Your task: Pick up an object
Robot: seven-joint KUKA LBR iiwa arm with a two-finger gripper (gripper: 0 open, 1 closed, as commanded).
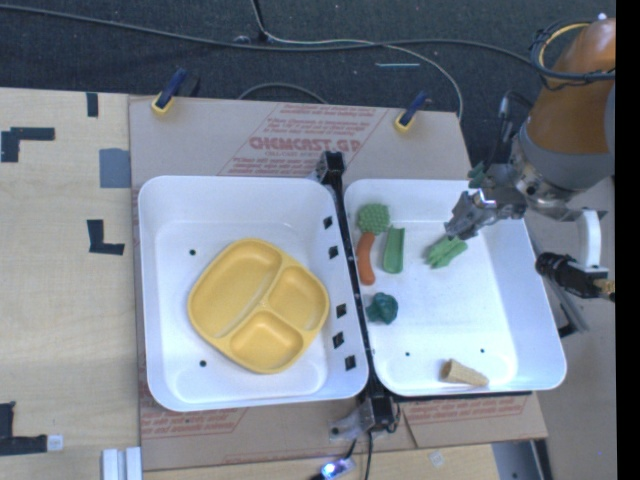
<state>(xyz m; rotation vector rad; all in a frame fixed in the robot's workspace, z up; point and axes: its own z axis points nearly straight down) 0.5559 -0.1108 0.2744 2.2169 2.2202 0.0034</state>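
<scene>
The right bin [520,313] holds a light green toy vegetable [445,252] near its upper right. A carrot with a leafy green top [369,235] and a green pickle-like piece [393,249] lie by the divider, a dark green broccoli piece [382,309] sits below them, and a tan wedge [464,373] rests near the front wall. My gripper [468,218] hangs over the right bin's upper right part, just above and right of the light green vegetable. Nothing shows between its fingers.
The left bin [165,268] contains a yellow divided plate [259,304]. Black clips [332,168] run along the rims where the two bins meet. Both bins rest on a cardboard sheet [290,138] fixed with yellow-blue clamps [168,90]. Cables [300,40] cross the dark floor behind.
</scene>
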